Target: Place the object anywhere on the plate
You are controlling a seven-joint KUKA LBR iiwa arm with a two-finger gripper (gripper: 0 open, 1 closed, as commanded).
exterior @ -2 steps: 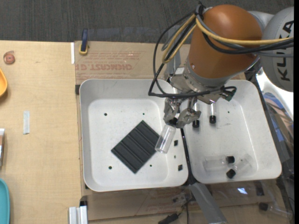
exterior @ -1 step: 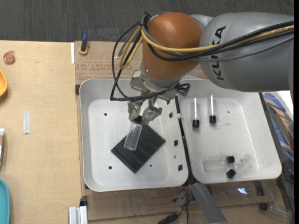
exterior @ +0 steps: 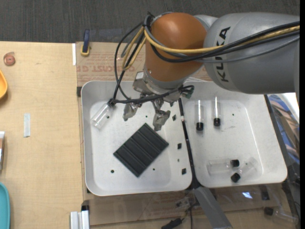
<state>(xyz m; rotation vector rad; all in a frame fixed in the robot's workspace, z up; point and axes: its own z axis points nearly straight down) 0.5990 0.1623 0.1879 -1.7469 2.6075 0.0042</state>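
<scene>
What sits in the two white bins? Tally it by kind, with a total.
Black ribbed plate: 1
Clear tubes with black caps: 4
Clear piece with no cap visible: 1
Total: 6

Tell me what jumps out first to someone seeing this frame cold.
The big grey arm with its orange band dominates, reaching in from the right and hanging over the left bin. Just below its pincer, whose two fingers stand apart with nothing between them, a dark ribbed plate lies tilted on the bin floor. The right bin holds small clear tubes with black caps.
</scene>
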